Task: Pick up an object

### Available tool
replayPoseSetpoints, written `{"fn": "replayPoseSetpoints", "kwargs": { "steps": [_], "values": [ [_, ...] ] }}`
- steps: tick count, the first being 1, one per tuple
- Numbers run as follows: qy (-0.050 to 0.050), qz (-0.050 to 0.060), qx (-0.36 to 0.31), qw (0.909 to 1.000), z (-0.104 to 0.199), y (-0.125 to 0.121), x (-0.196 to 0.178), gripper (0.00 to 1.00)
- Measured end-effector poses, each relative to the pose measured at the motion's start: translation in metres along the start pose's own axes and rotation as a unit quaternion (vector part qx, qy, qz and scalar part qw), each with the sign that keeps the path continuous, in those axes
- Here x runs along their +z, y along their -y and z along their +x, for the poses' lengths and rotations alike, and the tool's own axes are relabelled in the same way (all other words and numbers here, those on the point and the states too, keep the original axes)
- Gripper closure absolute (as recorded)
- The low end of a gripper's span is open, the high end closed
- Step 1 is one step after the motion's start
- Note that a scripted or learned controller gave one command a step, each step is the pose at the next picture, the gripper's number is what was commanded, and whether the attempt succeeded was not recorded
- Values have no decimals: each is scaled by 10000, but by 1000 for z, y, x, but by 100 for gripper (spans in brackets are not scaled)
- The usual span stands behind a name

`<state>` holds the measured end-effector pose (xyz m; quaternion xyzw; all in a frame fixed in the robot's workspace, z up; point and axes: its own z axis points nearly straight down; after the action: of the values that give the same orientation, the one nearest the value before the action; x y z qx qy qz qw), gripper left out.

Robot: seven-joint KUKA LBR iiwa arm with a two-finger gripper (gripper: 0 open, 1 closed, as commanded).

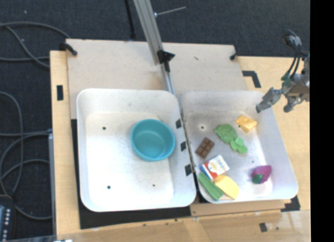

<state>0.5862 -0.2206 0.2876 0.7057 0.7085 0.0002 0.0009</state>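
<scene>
From the overhead camera view, the gripper [271,100] sits at the far right corner of the right bin [276,131], just over its rim, and whether it is apart or together cannot be told from here; nothing shows in its grasp. The nearest candidate is the yellow block [246,123], lying just to the left and nearer in the scene from the gripper, its long axis running slantwise across the bin floor. That short diagonal drop is what a pick would likely turn on.

Further left and nearer lie the green leafy toy [230,136], the brown chocolate bar [205,146], the small carton [215,167], a green and yellow wedge pair [219,186] at the near edge, and a purple toy [260,174] near right. The left bin [94,183] carries a blue bowl [152,140], well apart from the gripper.
</scene>
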Motion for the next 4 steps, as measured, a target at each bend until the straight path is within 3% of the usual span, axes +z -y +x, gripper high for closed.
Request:
{"fn": "replayPoseSetpoints", "kwargs": {
  "steps": [1,4],
  "values": [
    [4,2,-2,10000,0,0,0,0],
    [3,29,10,10000,1,2,138,0]
  ]
}}
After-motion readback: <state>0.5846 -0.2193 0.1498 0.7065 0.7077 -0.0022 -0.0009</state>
